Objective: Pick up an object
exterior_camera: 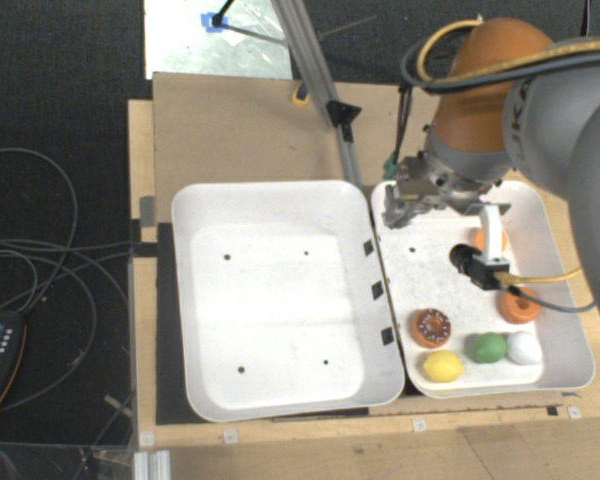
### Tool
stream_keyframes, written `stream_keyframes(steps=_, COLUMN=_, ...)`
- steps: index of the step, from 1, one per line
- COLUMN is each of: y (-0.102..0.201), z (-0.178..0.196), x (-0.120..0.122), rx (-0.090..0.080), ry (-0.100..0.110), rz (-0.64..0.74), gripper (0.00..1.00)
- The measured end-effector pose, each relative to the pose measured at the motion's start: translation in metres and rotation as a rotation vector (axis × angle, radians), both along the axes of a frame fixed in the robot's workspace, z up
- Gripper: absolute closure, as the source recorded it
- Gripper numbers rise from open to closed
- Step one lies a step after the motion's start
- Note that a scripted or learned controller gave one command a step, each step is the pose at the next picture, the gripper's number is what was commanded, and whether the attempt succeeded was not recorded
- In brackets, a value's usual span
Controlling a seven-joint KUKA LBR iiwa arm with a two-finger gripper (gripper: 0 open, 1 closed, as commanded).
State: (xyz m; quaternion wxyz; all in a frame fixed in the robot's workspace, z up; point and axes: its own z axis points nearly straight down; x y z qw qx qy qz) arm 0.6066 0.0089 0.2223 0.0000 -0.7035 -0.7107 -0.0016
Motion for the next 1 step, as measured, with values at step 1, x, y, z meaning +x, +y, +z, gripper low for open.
stream_keyframes(steps=1, y=0.0507, z=-0.0058, x=0.0033, rx=0.0, ry=0.001, rz=0.0, gripper=1.0)
